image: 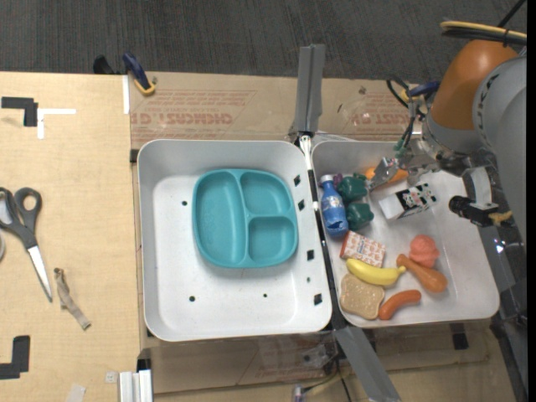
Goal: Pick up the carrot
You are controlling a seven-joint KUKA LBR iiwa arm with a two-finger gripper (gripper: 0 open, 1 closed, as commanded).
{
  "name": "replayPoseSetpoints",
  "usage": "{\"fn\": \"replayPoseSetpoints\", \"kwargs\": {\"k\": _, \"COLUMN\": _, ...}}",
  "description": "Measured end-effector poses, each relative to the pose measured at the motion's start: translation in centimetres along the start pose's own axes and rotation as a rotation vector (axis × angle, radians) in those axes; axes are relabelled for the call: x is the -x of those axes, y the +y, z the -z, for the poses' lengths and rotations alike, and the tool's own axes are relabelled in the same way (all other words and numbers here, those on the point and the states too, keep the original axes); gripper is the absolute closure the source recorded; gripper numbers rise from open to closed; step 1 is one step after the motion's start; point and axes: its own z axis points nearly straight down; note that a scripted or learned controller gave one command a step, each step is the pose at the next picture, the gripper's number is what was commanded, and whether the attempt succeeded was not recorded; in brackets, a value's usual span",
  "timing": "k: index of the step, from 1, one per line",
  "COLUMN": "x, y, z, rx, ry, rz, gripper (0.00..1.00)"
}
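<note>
The carrot (424, 275) is a stubby orange piece that lies flat in the right bin (469, 304), near its front right. The gripper (390, 172) hangs over the back of that bin, well behind the carrot and apart from it. Its tip sits just above a white box with black marks (408, 200). Small orange bits show beside the tip, and I cannot make out what they are. The arm's orange band (467, 78) rises at the right.
Around the carrot lie a pink lump (425, 248), a banana (374, 271), a red-orange sausage (399, 303), a bread slice (361, 297) and a small snack box (363, 247). A blue bottle (332, 208) and green items (357, 201) sit further left. The left bin (163, 249) bears a teal divided plate (246, 218).
</note>
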Motion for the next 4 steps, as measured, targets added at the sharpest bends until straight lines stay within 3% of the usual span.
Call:
{"fn": "replayPoseSetpoints", "kwargs": {"k": 1, "x": 0.0, "y": -0.1, "z": 0.9, "rx": -0.005, "ry": -0.001, "rz": 0.004, "gripper": 1.00}}
{"fn": "replayPoseSetpoints", "kwargs": {"k": 2, "x": -0.1, "y": -0.1, "z": 0.9, "rx": -0.006, "ry": 0.000, "rz": 0.004, "gripper": 0.00}}
{"fn": "replayPoseSetpoints", "kwargs": {"k": 3, "x": -2.0, "y": -0.5, "z": -0.6, "rx": -0.032, "ry": 0.002, "rz": -0.368, "gripper": 0.00}}
{"fn": "replayPoseSetpoints", "kwargs": {"k": 4, "x": -4.3, "y": 0.2, "z": -0.3, "rx": -0.015, "ry": -0.001, "rz": -0.460, "gripper": 0.00}}
